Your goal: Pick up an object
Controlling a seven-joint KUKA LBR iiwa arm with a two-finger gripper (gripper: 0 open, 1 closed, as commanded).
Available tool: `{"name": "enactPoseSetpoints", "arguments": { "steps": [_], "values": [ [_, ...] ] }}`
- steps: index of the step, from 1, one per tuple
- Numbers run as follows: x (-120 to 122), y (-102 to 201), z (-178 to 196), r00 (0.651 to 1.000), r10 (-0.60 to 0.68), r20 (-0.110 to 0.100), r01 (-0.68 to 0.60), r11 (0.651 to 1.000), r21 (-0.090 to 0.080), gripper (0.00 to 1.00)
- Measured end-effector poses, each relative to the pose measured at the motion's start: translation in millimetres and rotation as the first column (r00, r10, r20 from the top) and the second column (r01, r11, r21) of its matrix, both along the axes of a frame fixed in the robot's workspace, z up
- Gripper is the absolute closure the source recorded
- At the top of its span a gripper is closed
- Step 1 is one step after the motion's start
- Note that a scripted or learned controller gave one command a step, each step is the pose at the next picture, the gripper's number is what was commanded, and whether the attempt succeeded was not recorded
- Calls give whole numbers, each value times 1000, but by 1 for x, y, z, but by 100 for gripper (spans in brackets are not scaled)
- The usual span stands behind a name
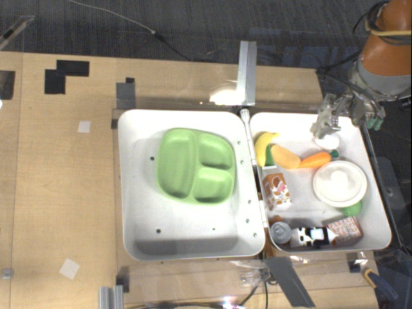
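My gripper (325, 126) hangs over the far right part of the right bin (381, 206), its fingers pointing down with nothing between them, slightly apart. Just below it lie an orange carrot (315, 159), an orange-yellow piece (284, 156) and a yellow banana (263, 144). A white round bowl (340, 182) sits in the bin's middle right, over a green thing (352, 208). A small printed carton (277, 190) lies left of the bowl. Along the near edge lie a grey can (280, 231), a black-and-white toy (311, 236) and a reddish packet (343, 228).
The left bin (138, 192) holds a green divided plate (195, 165). A metal post (247, 76) rises behind the wall between the bins. The arm's orange band (388, 40) is at the upper right. The wooden bench (58, 192) extends to the left.
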State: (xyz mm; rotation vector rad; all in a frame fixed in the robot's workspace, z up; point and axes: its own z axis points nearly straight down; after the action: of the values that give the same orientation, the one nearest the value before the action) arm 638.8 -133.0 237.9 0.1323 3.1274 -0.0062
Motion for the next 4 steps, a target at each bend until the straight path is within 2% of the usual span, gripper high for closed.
{"name": "enactPoseSetpoints", "arguments": {
  "steps": [1, 2, 3, 4],
  "values": [
    [-30, -76, -22, 995, 96, -3, -96, 995, 0, 100],
    [-6, 38, -15, 993, 115, 0, -115, 993, 7, 100],
    [32, -31, 1, 964, 266, 1, -266, 964, -1, 100],
    [32, 42, -21, 989, 149, 0, -149, 989, 5, 100]
  ]
}}
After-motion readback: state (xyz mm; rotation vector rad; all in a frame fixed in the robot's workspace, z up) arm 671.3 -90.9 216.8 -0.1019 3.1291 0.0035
